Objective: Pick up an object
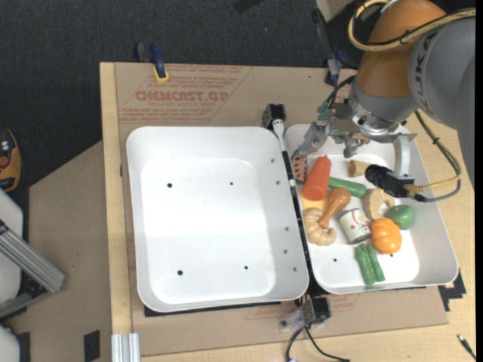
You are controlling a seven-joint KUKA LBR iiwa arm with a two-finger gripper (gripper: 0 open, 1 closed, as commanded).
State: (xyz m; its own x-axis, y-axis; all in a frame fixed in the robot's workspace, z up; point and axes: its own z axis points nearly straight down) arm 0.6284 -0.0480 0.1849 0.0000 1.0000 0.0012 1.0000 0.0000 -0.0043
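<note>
My gripper (pixel 311 142) hangs over the far left corner of the right bin (pixel 430 266), just above the bin's inner wall. Right below it lie a small red piece (pixel 300 169) and an orange-red carrot-like piece (pixel 318 178). Nothing shows as held. More toy food fills the bin's middle: a green stick (pixel 349 187), a brown drumstick (pixel 333 206), a beige mushroom-like piece (pixel 318 231), a small can (pixel 352 225), an orange pepper (pixel 386 235), a green round piece (pixel 404 216) and green beans (pixel 369 265).
The left bin (pixel 151 225) sits beside the right one, sharing a black divider strip (pixel 296 202). Both rest on a cardboard sheet (pixel 189 89). The arm's orange band (pixel 396 25) and grey wrist stand over the right bin's far side.
</note>
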